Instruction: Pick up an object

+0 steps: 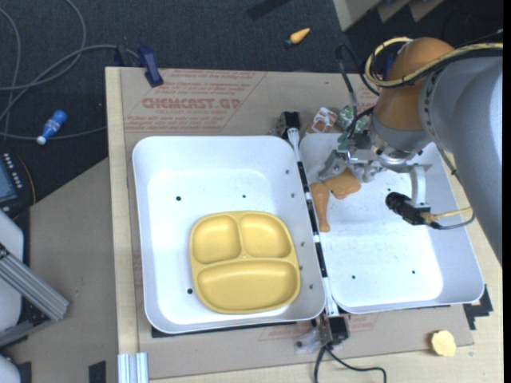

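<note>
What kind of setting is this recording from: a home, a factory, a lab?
Most likely a robotics lab bench: two white bins on a board, loose cables on dark carpet, and the arm's gripper over an orange object.

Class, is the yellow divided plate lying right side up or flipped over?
Right side up: the yellow divided plate shows three hollow compartments facing upward, flat in the left bin.
</note>
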{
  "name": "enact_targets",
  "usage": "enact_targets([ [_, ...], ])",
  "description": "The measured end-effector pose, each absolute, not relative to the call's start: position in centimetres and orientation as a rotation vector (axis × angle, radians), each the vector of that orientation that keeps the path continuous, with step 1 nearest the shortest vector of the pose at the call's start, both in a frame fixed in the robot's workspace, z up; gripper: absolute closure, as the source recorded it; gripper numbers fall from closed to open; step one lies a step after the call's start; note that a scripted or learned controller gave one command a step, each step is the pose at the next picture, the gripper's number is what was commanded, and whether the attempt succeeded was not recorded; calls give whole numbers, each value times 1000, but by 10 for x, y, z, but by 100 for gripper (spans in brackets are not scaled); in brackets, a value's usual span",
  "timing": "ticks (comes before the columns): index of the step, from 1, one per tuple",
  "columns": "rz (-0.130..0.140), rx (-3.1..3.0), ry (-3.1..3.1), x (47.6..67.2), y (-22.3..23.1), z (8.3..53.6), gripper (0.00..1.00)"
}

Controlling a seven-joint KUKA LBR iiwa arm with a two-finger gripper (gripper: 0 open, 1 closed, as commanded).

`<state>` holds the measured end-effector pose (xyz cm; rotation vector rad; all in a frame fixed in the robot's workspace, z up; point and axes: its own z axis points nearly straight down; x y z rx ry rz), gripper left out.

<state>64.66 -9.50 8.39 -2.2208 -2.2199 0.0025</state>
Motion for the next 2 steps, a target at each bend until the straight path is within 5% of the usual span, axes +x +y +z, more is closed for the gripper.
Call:
enact_targets([
  [1,-6,-2225,-2224,649,-95,97,100],
  [2,-4,-2224,-2223,648,-95,96,0],
])
